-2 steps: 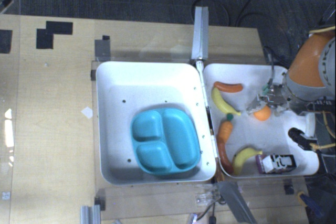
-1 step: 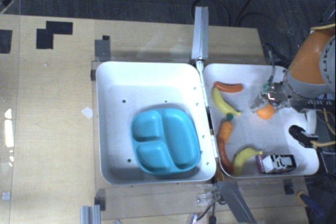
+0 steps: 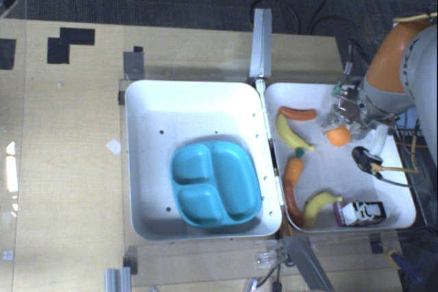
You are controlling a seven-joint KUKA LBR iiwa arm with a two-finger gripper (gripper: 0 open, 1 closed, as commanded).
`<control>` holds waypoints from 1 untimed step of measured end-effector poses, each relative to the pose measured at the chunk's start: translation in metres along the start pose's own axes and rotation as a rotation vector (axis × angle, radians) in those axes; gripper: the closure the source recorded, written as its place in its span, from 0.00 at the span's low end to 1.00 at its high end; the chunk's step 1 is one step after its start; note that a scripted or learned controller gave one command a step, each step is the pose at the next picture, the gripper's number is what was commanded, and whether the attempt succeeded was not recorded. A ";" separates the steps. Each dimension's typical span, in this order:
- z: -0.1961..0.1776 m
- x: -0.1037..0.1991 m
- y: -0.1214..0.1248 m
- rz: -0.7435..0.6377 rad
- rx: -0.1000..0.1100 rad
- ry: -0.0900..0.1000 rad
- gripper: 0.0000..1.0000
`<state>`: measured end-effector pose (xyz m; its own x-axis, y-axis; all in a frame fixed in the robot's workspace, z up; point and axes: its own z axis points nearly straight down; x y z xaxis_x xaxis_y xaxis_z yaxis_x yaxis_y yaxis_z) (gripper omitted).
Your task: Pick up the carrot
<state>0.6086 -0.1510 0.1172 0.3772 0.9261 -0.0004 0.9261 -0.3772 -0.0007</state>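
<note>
The carrot [image 3: 293, 172] is short and orange with a small green top. It lies in the right bin [image 3: 400, 212] near the bin's left wall, about midway down. My gripper [image 3: 340, 121] hangs at the bin's upper right, just above a small orange ball [image 3: 337, 137]. It is well to the right of the carrot and a little farther back, and it does not touch the carrot. Nothing shows held in the gripper.
The right bin also holds a red-orange sausage-shaped piece [image 3: 298, 113], a banana [image 3: 293, 133], a dark red piece [image 3: 293, 207] below the carrot, a second banana [image 3: 319, 204] and a purple-and-black carton [image 3: 359, 213]. A blue divided tray [image 3: 215, 182] lies in the left bin [image 3: 157, 113].
</note>
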 end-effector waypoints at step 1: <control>-0.060 -0.021 0.013 -0.022 -0.002 0.000 1.00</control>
<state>0.6126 -0.1755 0.1767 0.3563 0.9344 -0.0008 0.9344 -0.3563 0.0009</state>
